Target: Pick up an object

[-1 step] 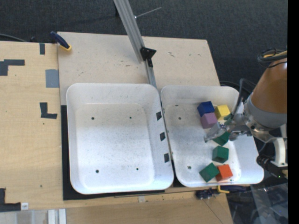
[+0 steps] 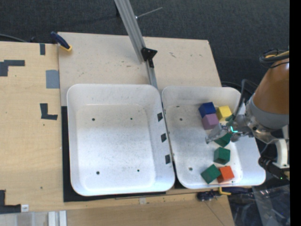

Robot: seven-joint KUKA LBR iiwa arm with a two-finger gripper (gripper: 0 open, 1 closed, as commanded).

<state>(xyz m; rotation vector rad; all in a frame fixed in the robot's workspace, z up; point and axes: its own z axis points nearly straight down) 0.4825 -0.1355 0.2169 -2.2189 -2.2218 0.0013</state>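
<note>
The robot arm [image 2: 275,95] comes in from the right side of the camera view. Its top part is round and orange, and under that it turns grey. The arm bends down and to the left, so the wrist is lower than the orange part. At the end of the wrist sits the gripper [image 2: 220,136], pointing left and down. The gripper is small and grey, and it looks blurry, so its tips are hard to make out.
</note>
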